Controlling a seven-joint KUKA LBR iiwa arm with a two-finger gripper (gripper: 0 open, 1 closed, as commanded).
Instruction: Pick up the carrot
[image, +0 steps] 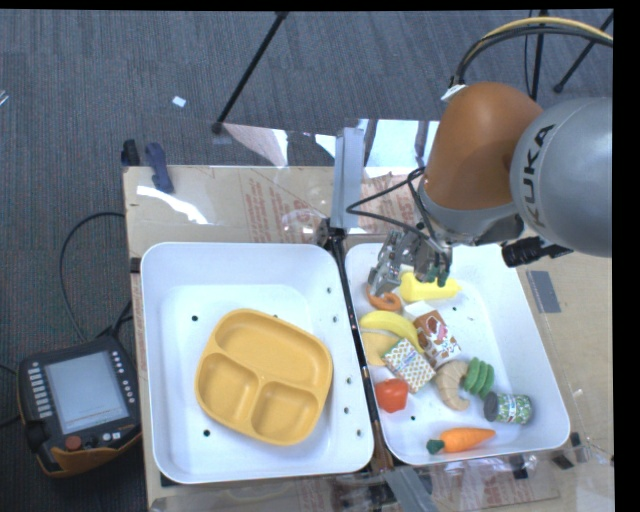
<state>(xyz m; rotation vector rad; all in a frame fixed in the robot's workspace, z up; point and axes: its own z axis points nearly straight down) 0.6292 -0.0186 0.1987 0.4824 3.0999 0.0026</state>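
The carrot (462, 439), orange with a green top, lies near the front edge of the right bin (530, 330). My gripper (410, 268) hangs over the back left part of that bin, far from the carrot, just above a small orange ring-shaped toy (384, 300) and a yellow block (430, 290). Nothing shows between its fingers. The arm's big orange and grey wrist covers the bin's back edge.
The right bin also holds a banana (385, 328), a patterned box (407, 364), a snack packet (438, 337), a red piece (392, 395), a tan piece (452, 385), a green item (479, 376) and a small can (510, 408). A yellow divided plate (264, 376) lies in the left bin (180, 300).
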